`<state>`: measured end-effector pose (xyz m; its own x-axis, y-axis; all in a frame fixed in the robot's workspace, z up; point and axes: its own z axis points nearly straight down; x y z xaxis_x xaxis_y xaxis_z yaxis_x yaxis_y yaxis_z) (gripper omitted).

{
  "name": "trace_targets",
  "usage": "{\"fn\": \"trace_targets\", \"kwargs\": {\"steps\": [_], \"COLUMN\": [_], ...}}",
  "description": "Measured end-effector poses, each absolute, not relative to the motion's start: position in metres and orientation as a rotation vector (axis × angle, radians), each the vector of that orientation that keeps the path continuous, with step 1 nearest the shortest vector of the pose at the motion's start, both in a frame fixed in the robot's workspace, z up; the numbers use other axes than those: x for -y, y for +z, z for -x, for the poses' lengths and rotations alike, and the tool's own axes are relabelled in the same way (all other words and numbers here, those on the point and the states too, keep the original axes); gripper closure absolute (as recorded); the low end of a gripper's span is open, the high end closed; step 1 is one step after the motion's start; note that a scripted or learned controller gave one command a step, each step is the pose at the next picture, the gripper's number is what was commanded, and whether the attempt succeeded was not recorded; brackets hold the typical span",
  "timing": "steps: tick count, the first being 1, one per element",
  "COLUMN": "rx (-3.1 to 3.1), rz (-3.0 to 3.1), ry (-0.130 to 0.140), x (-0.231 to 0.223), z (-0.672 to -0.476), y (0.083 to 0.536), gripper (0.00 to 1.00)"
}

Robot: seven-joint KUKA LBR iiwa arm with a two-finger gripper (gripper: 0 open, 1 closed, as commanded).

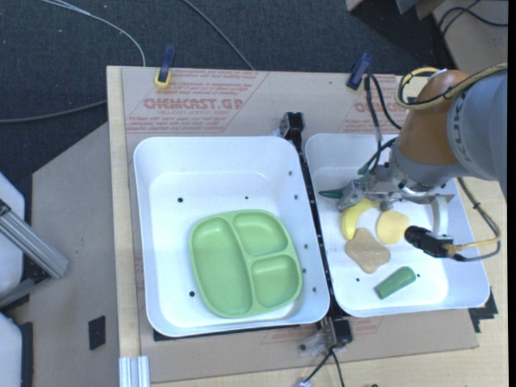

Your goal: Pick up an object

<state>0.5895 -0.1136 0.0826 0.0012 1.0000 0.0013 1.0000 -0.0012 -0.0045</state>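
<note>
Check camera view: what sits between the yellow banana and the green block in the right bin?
In the camera view, a tan cracker-like piece lies between the banana and the green block.

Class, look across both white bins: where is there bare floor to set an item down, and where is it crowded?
Left bin: bare floor behind and left of the green divided tray. Right bin: a bare strip near its front-left corner, before the green block. Crowded: under the claw, where the banana, lemon and tan sponge cluster.

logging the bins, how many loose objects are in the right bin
4 visible: a yellow banana and a yellow round piece under the wrist, a tan piece below them, a green block nearest the front. The arm may hide more.
</note>
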Motion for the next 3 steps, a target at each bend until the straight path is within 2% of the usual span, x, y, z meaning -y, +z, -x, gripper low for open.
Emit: {"fn": "trace_targets", "kwargs": {"steps": [1, 3], "rx": [2.22, 2.228], "rz": [2.223, 2.226], "ry": [0.0, -0.006], "x": [0.114, 0.126], "z": [-0.591, -0.595], "y": [0.095, 0.211], "gripper": [1.0, 1.0]}}
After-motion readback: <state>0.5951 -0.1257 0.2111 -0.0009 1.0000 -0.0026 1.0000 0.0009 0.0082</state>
